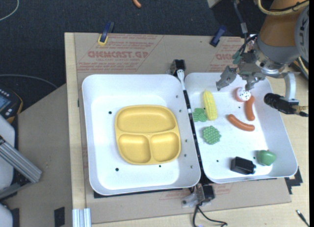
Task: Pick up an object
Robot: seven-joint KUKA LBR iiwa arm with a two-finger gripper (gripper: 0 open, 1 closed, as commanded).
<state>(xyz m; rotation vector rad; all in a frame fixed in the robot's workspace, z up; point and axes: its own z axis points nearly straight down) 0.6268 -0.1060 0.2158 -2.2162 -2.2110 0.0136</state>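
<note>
My jaws stand apart, holding nothing, above the far edge of the right bin [287, 138]. A white die [242, 93] lies just beneath them, two sausages [245, 115] beside it, corn cob [210, 105] toward the bin's left edge.

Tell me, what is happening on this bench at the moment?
A robot arm reaches in from the right, its gripper open above the far end of the right bin, holding nothing. Just below it lies a white dice. The same bin holds two sausages, a corn cob, two green pieces, a black block and a green ball-like toy. A yellow divided plate sits in the left bin.
</note>
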